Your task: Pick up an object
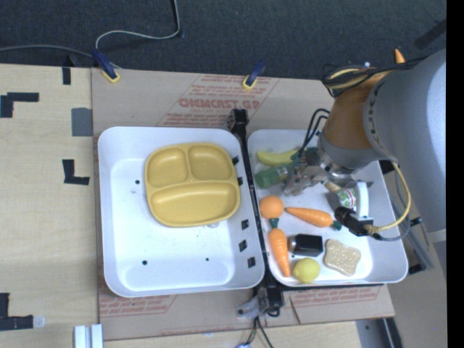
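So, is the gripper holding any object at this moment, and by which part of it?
It cannot be told. The gripper is low in the right bin, beside the banana and a green item, but no object shows clearly in it.

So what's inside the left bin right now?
A yellow divided plate lies in the left bin, toward its far side. Whatever the plate covers is hidden; bare floor nearer the camera.

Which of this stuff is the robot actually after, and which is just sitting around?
Candidates, right bin: banana, orange, two carrots, lemon, cracker, black block; claw above them.

Lying about: yellow plate in left bin, cables, clips.
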Controlling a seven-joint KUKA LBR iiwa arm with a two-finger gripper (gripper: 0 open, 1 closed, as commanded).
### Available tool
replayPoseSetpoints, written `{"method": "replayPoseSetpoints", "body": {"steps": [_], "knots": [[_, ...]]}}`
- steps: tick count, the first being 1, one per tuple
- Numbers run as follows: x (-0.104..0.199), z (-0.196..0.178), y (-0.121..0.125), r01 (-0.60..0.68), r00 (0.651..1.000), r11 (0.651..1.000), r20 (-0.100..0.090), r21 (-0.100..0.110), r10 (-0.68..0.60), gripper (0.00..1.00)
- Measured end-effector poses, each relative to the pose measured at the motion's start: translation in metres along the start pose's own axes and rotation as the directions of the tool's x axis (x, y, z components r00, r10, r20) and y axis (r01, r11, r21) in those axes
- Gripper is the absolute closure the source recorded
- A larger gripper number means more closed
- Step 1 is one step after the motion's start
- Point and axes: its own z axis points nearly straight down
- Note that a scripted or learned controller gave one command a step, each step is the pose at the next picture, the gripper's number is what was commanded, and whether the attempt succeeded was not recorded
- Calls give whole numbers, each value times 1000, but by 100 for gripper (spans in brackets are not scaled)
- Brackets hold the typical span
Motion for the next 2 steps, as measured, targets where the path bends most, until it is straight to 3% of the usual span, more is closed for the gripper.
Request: {"method": "replayPoseSetpoints", "body": {"steps": [1,2], "knots": [[0,0,0,0,1000,1000,0,0,0,0],[0,-9,0,0,1000,1000,-1,1,0,100]]}}
